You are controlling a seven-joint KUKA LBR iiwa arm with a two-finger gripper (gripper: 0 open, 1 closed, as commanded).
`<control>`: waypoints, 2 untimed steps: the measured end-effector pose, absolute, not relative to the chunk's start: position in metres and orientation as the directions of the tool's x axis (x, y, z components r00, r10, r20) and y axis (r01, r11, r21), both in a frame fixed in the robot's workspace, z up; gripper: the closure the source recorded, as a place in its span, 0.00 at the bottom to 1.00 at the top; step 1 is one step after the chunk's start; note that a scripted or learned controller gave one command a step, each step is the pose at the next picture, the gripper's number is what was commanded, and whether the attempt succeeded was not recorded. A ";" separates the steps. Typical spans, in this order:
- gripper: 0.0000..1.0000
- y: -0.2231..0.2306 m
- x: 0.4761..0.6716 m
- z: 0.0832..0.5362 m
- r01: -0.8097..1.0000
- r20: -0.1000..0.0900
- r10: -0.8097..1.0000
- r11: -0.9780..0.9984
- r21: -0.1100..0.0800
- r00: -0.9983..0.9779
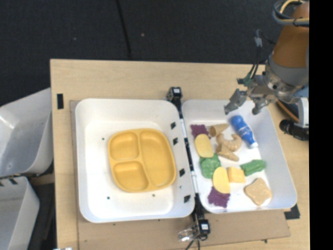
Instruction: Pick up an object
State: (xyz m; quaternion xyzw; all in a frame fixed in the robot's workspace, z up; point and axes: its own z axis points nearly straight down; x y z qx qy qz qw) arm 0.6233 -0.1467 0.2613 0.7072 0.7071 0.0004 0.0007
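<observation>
Spread apart and empty, the pincer (245, 102) is seen at the far corner of the right bin (278, 155), hung from the grey arm (289, 51) that reaches in from the right; one finger is angled out to the left and the other points down, with nothing held between them and no object touched. No object has yet been picked up, so the whole task is judged to remain: a descent, a closing and a lift. On the table (145, 74), the left bin (93, 134) is occupied by a yellow divided tray (141, 159). All the small items are gathered in the right bin. A blue bottle (243, 130) lies just below the pincer and is judged the likeliest target, being nearest. Beside it a cluster of tan pieces (227, 142) is found, then a yellow oval piece (204, 146), a green leafy item (210, 166), a green pod-like piece (253, 166), a toast-like slice (258, 191), two yellow pieces (227, 177) touching one another, and two purple bits (219, 196) at the near and far ends of the pile.
</observation>
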 end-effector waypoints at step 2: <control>0.00 -0.098 0.539 0.124 1.000 0.000 1.000 -0.002 -0.008 0.002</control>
